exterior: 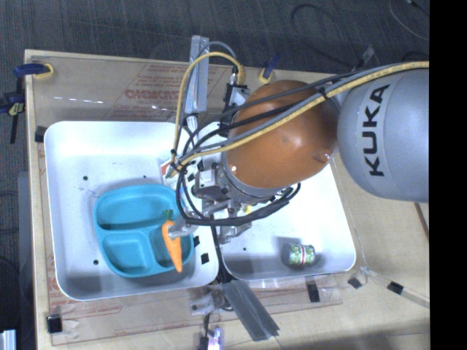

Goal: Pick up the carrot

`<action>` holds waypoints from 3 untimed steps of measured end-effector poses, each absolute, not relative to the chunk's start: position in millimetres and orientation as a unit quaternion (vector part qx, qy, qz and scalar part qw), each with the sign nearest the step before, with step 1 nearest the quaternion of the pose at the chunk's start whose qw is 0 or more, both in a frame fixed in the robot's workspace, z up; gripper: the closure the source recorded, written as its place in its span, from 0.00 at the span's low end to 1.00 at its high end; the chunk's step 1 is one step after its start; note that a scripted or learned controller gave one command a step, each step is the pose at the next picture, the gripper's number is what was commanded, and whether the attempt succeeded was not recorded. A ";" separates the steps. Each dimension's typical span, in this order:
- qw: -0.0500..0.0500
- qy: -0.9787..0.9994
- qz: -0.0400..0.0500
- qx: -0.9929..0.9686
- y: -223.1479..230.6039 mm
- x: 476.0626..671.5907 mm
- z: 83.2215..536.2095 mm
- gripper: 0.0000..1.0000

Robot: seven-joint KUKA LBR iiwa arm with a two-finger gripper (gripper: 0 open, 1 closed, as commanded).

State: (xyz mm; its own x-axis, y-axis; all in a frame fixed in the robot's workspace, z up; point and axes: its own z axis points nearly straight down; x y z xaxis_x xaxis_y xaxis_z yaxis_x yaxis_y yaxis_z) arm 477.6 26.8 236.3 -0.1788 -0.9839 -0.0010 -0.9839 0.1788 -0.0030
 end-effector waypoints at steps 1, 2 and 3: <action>-0.001 0.726 0.001 -0.688 14.4 499.2 190.8 0.00; -0.001 0.718 0.001 -0.696 1.1 490.3 190.8 0.00; 0.000 0.715 0.001 -0.699 4.0 491.6 200.6 1.00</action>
State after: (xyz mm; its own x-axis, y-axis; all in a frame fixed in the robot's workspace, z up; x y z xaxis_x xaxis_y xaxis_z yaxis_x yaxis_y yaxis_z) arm 491.6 4.0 200.6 -0.0231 -0.9997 -0.0016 -0.9997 0.0231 0.0018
